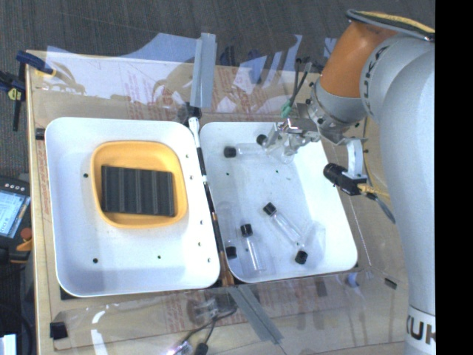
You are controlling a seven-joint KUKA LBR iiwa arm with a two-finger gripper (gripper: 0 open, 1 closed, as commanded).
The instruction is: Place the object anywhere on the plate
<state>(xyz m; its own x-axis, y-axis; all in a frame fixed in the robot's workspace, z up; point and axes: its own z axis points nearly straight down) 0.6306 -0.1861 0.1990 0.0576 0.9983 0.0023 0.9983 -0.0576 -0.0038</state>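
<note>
A yellow plate (pixel 137 156) with a dark ridged middle lies in the left bin (pixel 66 250). Several clear tubes with black caps are scattered in the right bin (pixel 334 228). One tube (pixel 244 152) lies near the far edge, with a black cap (pixel 261 139) just beyond it. Another tube (pixel 282 224) and a third (pixel 251 246) lie toward the near side. My gripper (pixel 287 136) hangs low over the right bin's far right corner, just right of the far tube and cap. Whether anything sits in it is unclear.
The grey arm with its orange band (pixel 347 58) fills the right side above the right bin. A ridge (pixel 205 191) divides the two bins. Loose black caps (pixel 301 257) lie near the right bin's front. A small screen device (pixel 11 209) sits left of the bench.
</note>
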